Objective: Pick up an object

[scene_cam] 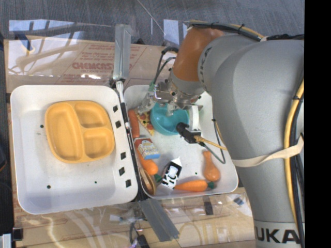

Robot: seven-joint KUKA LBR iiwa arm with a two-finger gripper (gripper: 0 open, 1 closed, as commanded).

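From my remote station I see the arm (248, 87) reaching in from the right over the right bin (226, 182), its gripper (173, 103) lowered onto the teal bowl (168, 120) at that bin's far end; whether the claw is open, closed or gripping anything I cannot tell, since the wrist hides it. The bowl sits among loose items: a carrot (191, 186) along the near wall, a black-and-white carton (170, 172) beside it, and an orange drumstick-shaped toy (210, 168) near the right wall. The left bin (31, 190) holds a yellow divided tray (79, 130), lying flat.
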